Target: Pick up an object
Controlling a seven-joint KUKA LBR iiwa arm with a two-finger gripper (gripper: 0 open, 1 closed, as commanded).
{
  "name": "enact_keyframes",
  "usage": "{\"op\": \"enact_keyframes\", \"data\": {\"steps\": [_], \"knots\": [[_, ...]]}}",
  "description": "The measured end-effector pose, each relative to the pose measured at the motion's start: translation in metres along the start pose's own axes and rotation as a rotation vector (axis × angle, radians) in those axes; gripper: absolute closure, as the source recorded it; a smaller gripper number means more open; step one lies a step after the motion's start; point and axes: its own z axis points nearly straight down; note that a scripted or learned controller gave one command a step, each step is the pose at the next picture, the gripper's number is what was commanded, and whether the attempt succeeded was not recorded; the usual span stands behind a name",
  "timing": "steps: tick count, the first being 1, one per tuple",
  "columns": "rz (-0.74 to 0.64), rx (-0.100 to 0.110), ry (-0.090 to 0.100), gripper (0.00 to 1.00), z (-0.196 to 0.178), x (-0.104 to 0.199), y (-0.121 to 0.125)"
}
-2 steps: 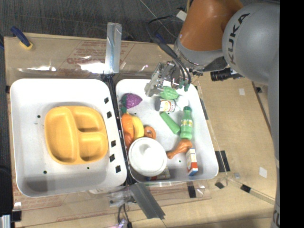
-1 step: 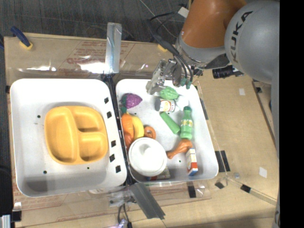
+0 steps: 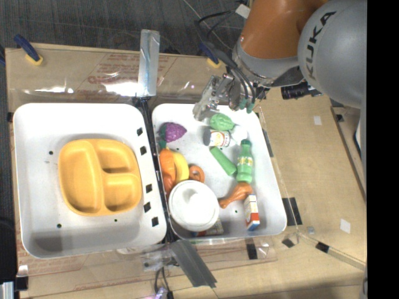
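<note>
Right under the tool (image 3: 215,101), at the far end of the right bin (image 3: 269,167), lies a small pale-green thing (image 3: 221,121), lumpy and leafy like a toy vegetable, its exact kind too small to make out. The metal fingers hang just above and behind it, and I cannot tell whether they are spread or closed, or whether they touch it; nothing visibly sits between them.

Just beside the green thing, toward the near side, is a small can or jar (image 3: 218,138) with a pale label. Near it a green cylinder (image 3: 222,161) lies slantwise, and a green bottle (image 3: 245,161) with a yellow label lies along the bin's right side. A purple bunch (image 3: 174,131) rests by the left wall. Nearer the front, a yellow and orange fruit cluster (image 3: 173,167) crowds against a white bowl (image 3: 192,204), which covers part of what lies under it. An orange-brown drumstick shape (image 3: 235,196) pokes out from beside the bowl, and a small red and white carton (image 3: 251,212) stands in the near right corner.

In the left bin (image 3: 37,229) sits a yellow divided tray (image 3: 100,175).

The arm (image 3: 299,23), orange and grey, is cut off at the top and right of the view and hides the counter (image 3: 318,185) behind it.
</note>
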Motion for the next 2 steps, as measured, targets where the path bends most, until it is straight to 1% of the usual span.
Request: {"op": "enact_keyframes", "data": {"steps": [2], "knots": [[-0.009,0.0,-0.007,1.0,-0.022,-0.002,0.002]]}}
